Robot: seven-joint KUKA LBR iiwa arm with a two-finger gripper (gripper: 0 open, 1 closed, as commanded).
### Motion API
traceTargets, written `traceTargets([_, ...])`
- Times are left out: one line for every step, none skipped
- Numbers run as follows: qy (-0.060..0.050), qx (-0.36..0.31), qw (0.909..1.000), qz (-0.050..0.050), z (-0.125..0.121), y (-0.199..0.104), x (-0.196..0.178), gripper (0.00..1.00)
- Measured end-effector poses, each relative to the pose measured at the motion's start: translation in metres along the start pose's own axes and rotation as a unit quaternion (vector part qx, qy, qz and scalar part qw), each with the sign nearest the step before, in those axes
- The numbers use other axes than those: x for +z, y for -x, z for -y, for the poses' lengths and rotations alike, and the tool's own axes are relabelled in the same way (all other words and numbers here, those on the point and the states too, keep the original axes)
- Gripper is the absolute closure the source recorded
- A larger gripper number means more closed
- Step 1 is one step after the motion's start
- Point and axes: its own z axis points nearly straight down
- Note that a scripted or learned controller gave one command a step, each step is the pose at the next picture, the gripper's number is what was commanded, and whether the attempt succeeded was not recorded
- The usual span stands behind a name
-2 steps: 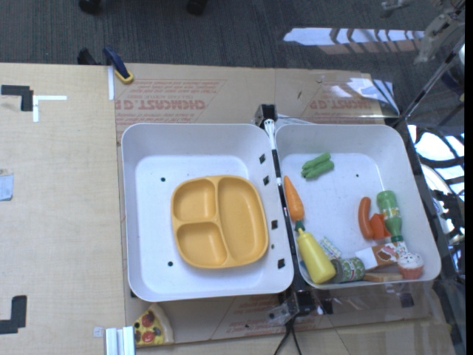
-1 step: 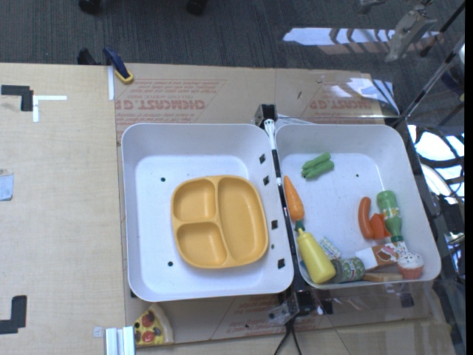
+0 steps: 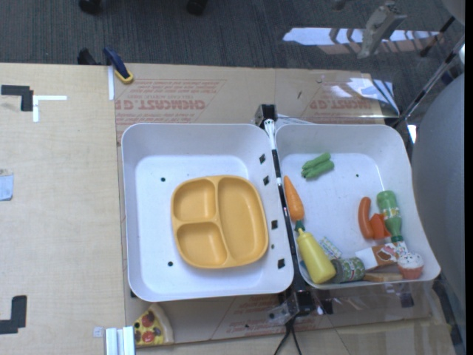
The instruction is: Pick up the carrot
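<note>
The carrot [image 3: 293,200] is orange with a green stub at its near end. It lies lengthwise against the left wall of the right bin [image 3: 347,143], just above a yellow bottle [image 3: 316,257]. My gripper [image 3: 375,22] hangs high over the floor beyond the far right corner of the right bin, well away from the carrot and blurred. The grey arm [image 3: 447,154] passes along the right side of that bin.
Green beans [image 3: 318,166], a red sausage [image 3: 364,217], a green bottle [image 3: 389,209], a cupcake [image 3: 410,263] and other toy food share the right bin. A yellow divided plate [image 3: 219,220] sits in the left bin [image 3: 140,198]. A toy pizza slice [image 3: 150,328] lies on the bench.
</note>
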Motion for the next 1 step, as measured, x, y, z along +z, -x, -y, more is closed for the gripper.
traceTargets([0.001, 0.004, 1.0000, 0.000, -0.0021, -0.0004, -0.0083, 1.00])
